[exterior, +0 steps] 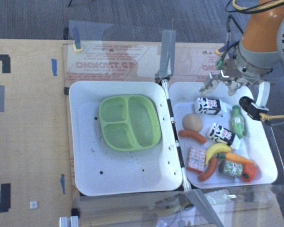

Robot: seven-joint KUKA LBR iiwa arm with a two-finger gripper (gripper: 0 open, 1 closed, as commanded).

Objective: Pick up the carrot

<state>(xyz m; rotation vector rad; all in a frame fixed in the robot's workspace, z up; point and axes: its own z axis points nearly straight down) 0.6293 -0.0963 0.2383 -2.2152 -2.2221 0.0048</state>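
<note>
Orange, tapered carrot (pixel 239 158) lay near your right white bin's (pixel 270 163) front corner, wedged among toy foods, while your claw (pixel 223 82) hung spread wide and empty over the far rim

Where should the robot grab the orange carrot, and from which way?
Probably around its middle, coming straight down from above. The slim orange carrot lies flat and slanted in the right-hand white bin, so a pinch across its narrow width looks best. It is crowded: the yellow banana touches its left end and a green can sits just below it. The hand hovers over the bin's far edge.
</note>
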